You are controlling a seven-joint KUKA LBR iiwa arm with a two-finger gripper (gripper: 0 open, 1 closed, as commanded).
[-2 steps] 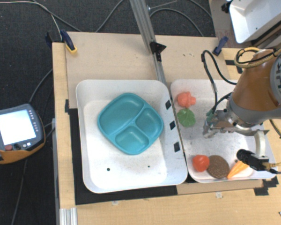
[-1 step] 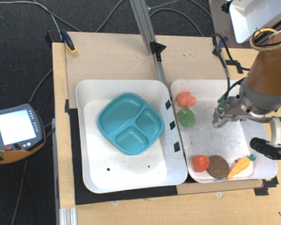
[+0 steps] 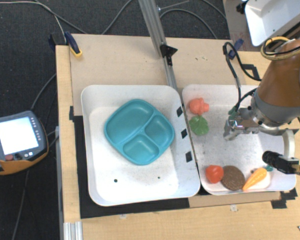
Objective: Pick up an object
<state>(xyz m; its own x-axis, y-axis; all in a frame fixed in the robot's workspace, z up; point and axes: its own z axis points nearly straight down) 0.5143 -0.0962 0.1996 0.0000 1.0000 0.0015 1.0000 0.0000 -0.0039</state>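
— Where was everything, reading across from the left?

— Furthest from the gripper, well off to its left, a teal divided plate lay in the left bin. Nothing else in that bin looked worth reaching for. Then, inside the right bin, came the toy foods: an orange-pink piece up and to the left of the gripper, and a green ball just below it, near the gripper's left side at about the same level.

— So the green one was the closest?

— I judged it so. It lay apart from the tool, not touching, with bare bin floor between them. Below the gripper, along the near rim, sat a red tomato, a brown round patty touching it, and a small carrot lying tilted, its long axis slanting up to the right.

— Was the gripper holding anything?

— I saw nothing between its fingers, but from that angle I couldn't tell whether they stood apart or together. A pick would have meant moving left for the ball, or down toward the row.
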